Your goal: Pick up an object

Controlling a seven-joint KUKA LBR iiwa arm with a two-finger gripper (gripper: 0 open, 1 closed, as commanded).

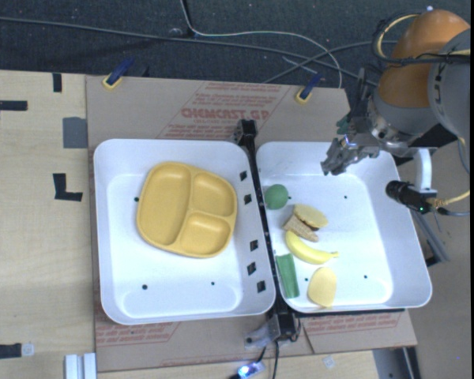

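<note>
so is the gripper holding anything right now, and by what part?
Nothing held as far as the view shows. The gripper is above the right bin's far end, apart from the food pieces, with nothing seen at its tip.

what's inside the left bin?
Left bin holds one yellow divided plate, its three compartments bare. Whatever lies under the plate is covered. The bin floor around it shows a few dark dots.

Setting was a robot lab or test bench. Two white bins (110, 235) sat side by side on a cardboard sheet (221, 109) clamped to a pale wooden bench (31, 235), left of the gripper (337, 161). Loose black cables (221, 30) ran over dark carpet (79, 6) beyond it. Black tape marks (63, 186) dotted the bench far left.
</note>
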